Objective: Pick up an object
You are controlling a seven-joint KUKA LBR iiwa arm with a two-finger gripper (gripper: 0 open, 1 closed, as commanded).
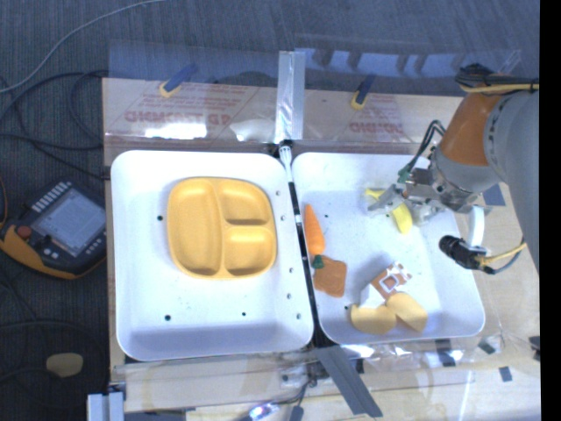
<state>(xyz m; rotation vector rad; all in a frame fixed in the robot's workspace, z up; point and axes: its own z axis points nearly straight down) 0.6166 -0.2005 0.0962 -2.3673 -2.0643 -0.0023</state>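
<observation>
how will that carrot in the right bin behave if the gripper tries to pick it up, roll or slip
The carrot looks like smooth toy plastic, so probably stiff and light but somewhat slippery. Its tapered, rounded body may roll if nudged sideways. It lies close along the right bin's left wall, which could crowd one finger.

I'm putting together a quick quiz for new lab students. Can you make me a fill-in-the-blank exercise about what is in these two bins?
1. The yellow divided plate lies in the ____ bin.
2. The carrot lies along the right bin's ____ wall.
3. The gripper is above the right bin, at a small ____ object.
4. The band above the arm's wrist is ____.

Missing words: left; left; yellow; orange
</observation>
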